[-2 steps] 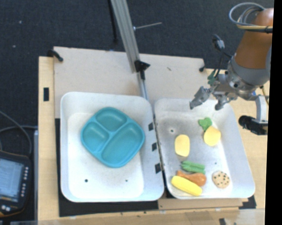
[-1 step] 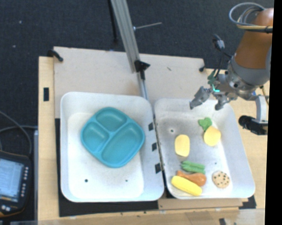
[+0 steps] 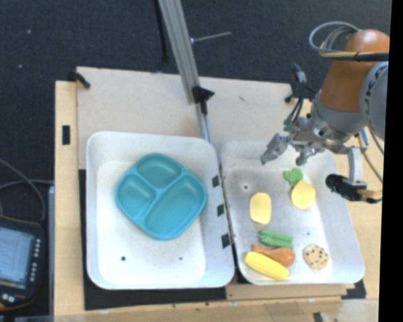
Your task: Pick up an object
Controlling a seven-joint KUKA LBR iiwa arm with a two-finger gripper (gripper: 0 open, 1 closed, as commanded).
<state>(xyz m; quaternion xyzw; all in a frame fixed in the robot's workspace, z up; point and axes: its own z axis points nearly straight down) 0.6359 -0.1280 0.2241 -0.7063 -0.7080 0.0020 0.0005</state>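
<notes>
My gripper (image 3: 286,153) hangs open over the back of the right bin (image 3: 342,223), its two grey fingers spread with nothing between them. Just in front of it lie a small green piece (image 3: 293,175) and a yellow lemon-like piece (image 3: 303,194). A pale yellow block (image 3: 260,207) sits near the bin's middle. Toward the front lie a green bean pod (image 3: 275,238), an orange carrot (image 3: 275,252), a yellow corn cob (image 3: 266,265) and a spotted cookie (image 3: 315,257).
The left bin (image 3: 104,253) holds a blue divided plate (image 3: 161,195). A slanted metal pole (image 3: 183,49) rises from behind the bins, ending at a clamp between them. A black cable fitting (image 3: 347,187) hangs off the arm over the right bin's edge.
</notes>
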